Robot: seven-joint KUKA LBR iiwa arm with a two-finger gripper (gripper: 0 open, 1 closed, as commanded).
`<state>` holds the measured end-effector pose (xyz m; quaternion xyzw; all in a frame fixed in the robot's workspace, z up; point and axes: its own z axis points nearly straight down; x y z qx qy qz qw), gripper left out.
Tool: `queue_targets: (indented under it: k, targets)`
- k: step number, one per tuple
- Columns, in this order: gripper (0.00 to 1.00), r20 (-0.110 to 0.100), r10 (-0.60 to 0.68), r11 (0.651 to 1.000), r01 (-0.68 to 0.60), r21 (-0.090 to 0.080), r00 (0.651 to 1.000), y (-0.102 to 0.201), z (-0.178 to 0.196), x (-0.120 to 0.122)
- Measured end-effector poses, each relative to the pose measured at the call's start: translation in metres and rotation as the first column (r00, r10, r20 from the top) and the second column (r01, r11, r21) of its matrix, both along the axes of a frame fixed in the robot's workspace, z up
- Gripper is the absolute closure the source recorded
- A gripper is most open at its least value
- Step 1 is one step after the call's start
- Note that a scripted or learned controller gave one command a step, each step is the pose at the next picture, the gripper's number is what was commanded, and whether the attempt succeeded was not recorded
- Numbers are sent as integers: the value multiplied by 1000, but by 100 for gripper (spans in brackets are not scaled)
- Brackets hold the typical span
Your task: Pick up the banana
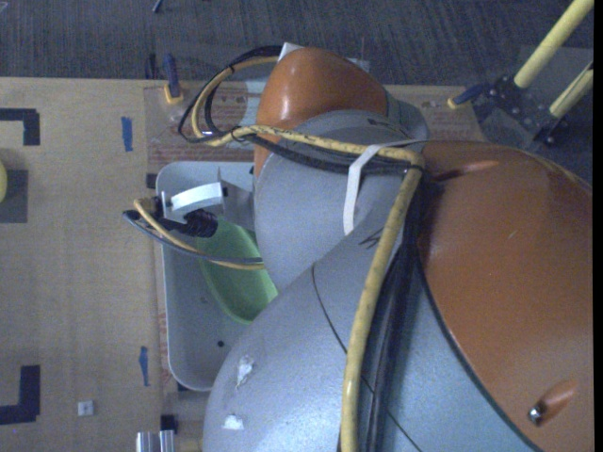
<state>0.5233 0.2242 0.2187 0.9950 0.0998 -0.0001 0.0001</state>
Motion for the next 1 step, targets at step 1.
queue_targets:
  k: [1]
  targets:
    - [100, 0, 3, 1000, -3, 1, 1000, 0, -7, 80]
